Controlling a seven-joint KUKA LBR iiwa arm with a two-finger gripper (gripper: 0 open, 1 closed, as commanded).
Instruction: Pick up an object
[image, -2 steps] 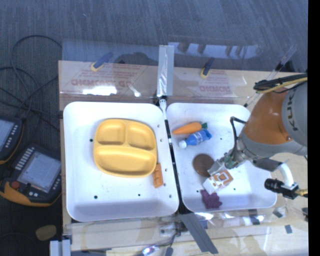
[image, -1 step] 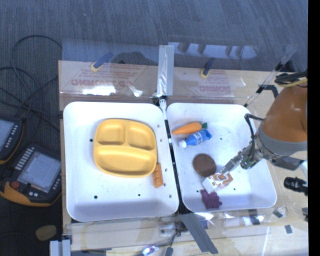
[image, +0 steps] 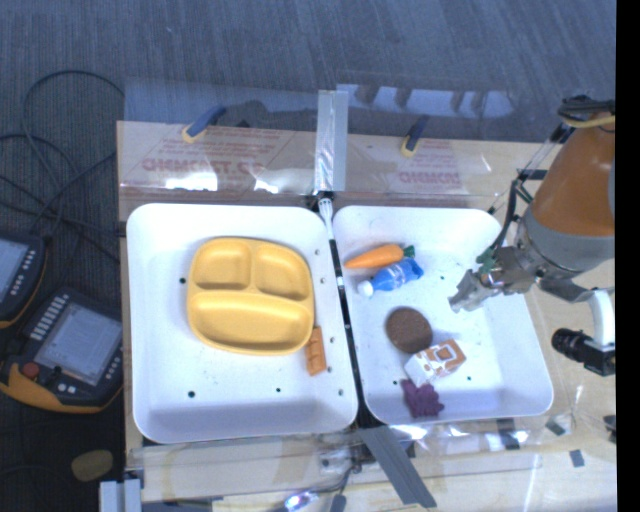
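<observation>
Gripper (image: 467, 297) of the grey-and-orange arm (image: 570, 200) hangs over the right part of the right bin (image: 520, 395); nothing lies between its tips, and how far it stands open cannot be told from this slant. No object is yet chosen — the candidates all lie to its left in the same bin. Nearest is a round brown cookie-like disc (image: 408, 328) at mid-bin; just below it sit a small white-and-orange packet (image: 436, 361) and a purple grape cluster (image: 424, 400), close together. Toward the divider lie a toy carrot (image: 375, 257) and, touching or nearly touching it, a small blue-and-white bottle (image: 392, 276). The left bin (image: 150, 400) bears a yellow compartment plate (image: 250, 295), with a small orange piece (image: 316, 352) just beside its lower right corner. By judgement, these are light toy items: the carrot and bottle likely stiff, smooth plastic that may roll, best pinched across the narrow middle; the disc is low and flat, offering only its edge; the grape cluster — lumpy — probably gives the surest purchase.
</observation>
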